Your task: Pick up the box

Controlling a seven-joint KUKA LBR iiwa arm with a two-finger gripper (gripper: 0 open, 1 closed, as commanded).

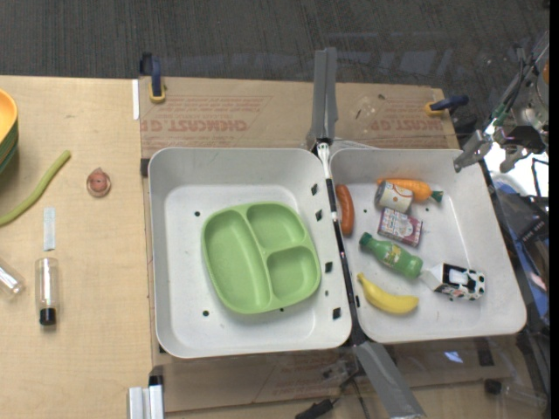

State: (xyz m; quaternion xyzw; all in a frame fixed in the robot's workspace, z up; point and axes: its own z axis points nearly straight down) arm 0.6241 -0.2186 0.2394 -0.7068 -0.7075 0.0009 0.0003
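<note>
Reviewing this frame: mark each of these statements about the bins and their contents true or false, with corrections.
1. The green divided tray lies in the left bin. True.
2. The banana is in the left bin. False: it lies in the right bin.
3. The pink box sits between the can and the green bottle. True.
4. The carrot lies on the tray. False: it is beside the can.

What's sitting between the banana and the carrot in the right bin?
In the camera view, the green bottle lies just above the banana, then the pink box, then a small can beside the carrot.
</note>
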